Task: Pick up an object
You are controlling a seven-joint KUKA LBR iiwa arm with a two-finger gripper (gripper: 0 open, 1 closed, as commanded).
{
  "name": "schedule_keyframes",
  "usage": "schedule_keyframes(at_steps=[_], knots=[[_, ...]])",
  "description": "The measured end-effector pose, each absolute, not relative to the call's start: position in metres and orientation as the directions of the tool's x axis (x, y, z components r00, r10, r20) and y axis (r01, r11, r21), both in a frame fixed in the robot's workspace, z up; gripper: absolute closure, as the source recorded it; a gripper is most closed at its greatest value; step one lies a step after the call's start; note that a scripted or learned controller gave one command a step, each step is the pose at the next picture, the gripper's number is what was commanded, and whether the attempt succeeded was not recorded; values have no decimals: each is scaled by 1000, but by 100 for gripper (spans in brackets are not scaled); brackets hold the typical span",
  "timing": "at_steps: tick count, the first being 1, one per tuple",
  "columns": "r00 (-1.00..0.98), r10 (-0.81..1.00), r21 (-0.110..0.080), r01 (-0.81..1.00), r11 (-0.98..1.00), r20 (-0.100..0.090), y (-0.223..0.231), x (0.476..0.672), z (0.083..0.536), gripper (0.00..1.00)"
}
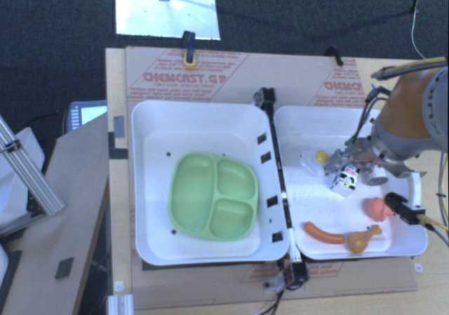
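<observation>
My gripper (351, 168) hangs low over the middle of the right bin (309, 121), at the end of the grey and orange arm (414, 114). A small white block with black spots (344, 181) sits right at the gripper's tip, touching or just under it. To the left lies a yellow ball beside a clear piece (317, 158). A pink lump (376, 208) rests to the lower right. An orange sausage (323, 233) and a tan drumstick (363, 238) lie along the bin's front wall.
The left bin (151, 187) holds a green divided plate (213, 196). A black divider (273, 166) with clips runs between the bins. A black part of the arm (401, 208) juts out beside the pink lump. Cardboard (231, 75) lies under both bins.
</observation>
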State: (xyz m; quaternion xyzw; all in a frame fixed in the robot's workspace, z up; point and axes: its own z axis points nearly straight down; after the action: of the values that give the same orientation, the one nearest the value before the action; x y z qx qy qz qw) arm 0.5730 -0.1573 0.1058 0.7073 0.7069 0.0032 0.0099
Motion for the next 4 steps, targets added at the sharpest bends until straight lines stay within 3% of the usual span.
schedule_keyframes(at_steps=[1,2,3,4], knots=[[0,1000,24,1000,1,-6,-156,575,118,100],[1,1000,6,1000,-1,-2,-165,574,167,100],[-4,1000,9,1000,4,-3,-166,581,230,100],[-5,1000,5,1000,5,-2,-167,583,260,100]])
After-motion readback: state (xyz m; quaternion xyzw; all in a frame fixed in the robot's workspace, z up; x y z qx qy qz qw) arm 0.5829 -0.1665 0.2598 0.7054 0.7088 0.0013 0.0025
